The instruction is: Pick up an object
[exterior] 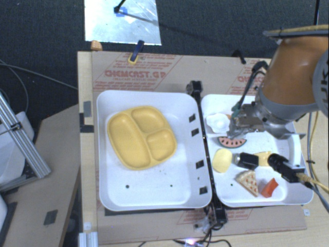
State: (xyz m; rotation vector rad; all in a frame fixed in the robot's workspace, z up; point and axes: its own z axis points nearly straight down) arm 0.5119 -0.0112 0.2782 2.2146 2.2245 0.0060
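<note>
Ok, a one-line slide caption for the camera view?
The tool at a watermelon slice in the right bin; a yellow divided tray lies in the left bin.

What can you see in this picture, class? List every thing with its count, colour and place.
left bin: 1, white, left half of the bench
right bin: 1, white, beside it on the right
divided plate: 1, yellow, in the left bin
small cup-like thing: 1, white, far left of the right bin
watermelon slice: 1, red with a dark rind, right bin, by the gripper
round piece: 1, pale yellow, right bin, near its left wall
toast wedge: 1, tan, right bin, near edge
small chunk: 1, orange-red, right of the wedge
shiny sheet: 1, silver, on the dark floor beyond the bench
arm: 1, grey and orange, from the right
gripper: 1, dark, over the right bin
</note>
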